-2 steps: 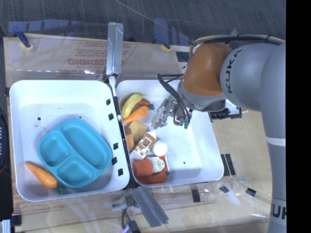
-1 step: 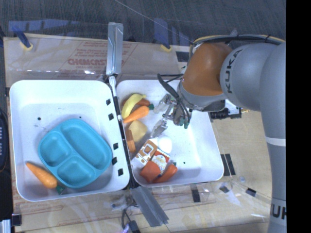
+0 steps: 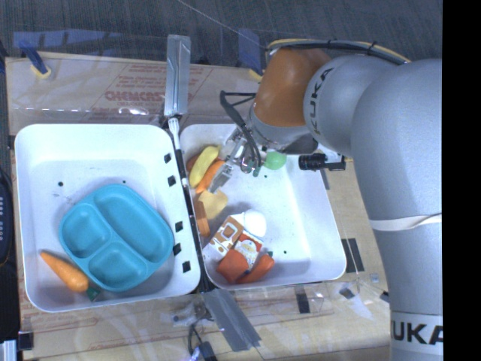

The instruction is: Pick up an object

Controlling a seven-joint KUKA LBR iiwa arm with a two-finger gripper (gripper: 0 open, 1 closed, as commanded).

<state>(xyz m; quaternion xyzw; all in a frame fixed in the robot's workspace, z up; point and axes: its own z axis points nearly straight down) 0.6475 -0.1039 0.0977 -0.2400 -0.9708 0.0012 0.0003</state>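
Grey arm (image 3: 391, 149), orange wrist band, black cables, KUKA lettering

My arm (image 3: 391, 164) comes in from the right of the camera view as a thick grey column, rising along that side and bending leftward over the right bin (image 3: 319, 239). Above the wrist sits my orange band (image 3: 282, 89), over that bin's far edge. From there the wrist tips down and to the left, into the bin's far left corner. My tool (image 3: 239, 155) hangs at the end of it, its slim metal fingers (image 3: 246, 159) pointing down and leftward, low over the bin's floor. A dark cable loops out from the wrist beside the orange band.
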